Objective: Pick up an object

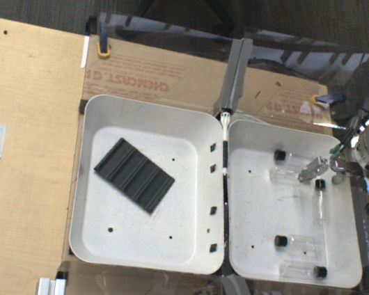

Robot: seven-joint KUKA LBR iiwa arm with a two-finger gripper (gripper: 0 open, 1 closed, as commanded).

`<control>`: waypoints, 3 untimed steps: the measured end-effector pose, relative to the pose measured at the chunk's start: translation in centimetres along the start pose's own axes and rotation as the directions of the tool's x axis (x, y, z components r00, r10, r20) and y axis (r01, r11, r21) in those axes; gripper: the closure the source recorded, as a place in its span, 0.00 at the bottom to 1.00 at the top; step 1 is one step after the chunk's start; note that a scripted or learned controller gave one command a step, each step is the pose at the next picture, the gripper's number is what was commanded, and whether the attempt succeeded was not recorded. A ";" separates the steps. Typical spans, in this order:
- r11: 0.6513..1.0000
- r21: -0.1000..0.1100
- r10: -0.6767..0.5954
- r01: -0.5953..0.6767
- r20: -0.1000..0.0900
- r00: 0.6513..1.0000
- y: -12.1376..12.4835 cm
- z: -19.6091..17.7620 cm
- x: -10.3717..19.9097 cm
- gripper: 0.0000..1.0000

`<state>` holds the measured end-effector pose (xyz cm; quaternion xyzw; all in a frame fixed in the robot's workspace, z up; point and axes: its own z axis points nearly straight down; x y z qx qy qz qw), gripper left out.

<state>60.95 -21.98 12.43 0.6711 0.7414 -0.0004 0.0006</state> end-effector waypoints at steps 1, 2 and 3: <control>0.994 0.002 -0.109 0.109 -0.001 0.994 2.9 3.3 5.4 0.00; 0.994 0.003 -0.108 0.108 -0.001 0.994 2.8 2.4 5.3 1.00; 0.995 0.000 -0.104 0.104 0.000 0.995 3.3 -8.4 8.8 1.00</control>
